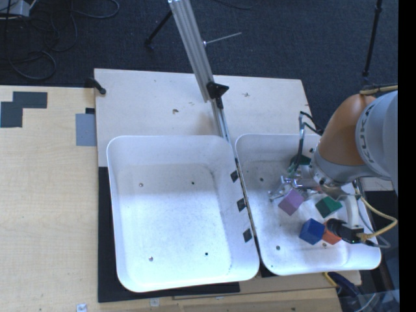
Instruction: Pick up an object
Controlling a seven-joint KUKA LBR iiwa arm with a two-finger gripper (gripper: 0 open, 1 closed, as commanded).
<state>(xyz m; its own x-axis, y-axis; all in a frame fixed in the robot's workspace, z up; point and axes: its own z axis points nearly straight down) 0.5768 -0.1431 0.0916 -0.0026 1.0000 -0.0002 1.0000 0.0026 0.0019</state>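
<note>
Two bins are sitting side by side: the left bin (130,149) and the right bin (260,155). Four blocks (312,231) are lying clustered in the right bin's right half.

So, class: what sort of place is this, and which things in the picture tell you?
Probably a robotics lab set up for grasping trials. A grey and orange arm reaches into the right of two white bins, which holds small coloured blocks. Cables and a stand lie on the dark carpet behind the bench.
</note>
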